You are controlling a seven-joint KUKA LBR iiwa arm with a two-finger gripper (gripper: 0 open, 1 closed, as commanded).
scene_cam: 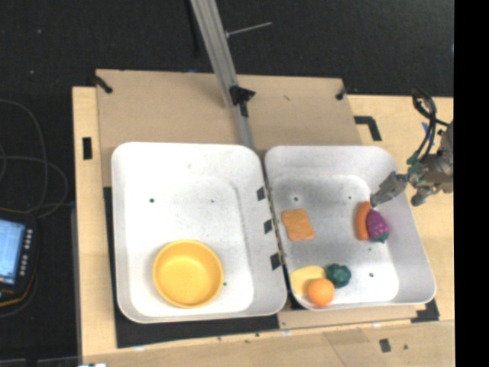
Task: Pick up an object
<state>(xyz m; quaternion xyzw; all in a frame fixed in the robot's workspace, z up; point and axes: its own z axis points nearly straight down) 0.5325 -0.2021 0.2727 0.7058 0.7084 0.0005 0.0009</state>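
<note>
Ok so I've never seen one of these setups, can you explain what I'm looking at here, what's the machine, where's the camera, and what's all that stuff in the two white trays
This is a single picture from a camera fixed above a workbench, looking down at a slant. The machine is a robot arm that reaches in from the right edge; its gripper, a two-finger claw, sits at the upper right rim of the right bin. It is there to pick up an object, but nothing is seen between its fingers.

The right bin holds toy-like items: a flat tan square, an orange and purple piece just below the gripper, and near the front edge a yellow piece, an orange ball and a dark green lump. The left bin holds a yellow bowl. The grey pole slanting in from the top is part of the rig.
</note>
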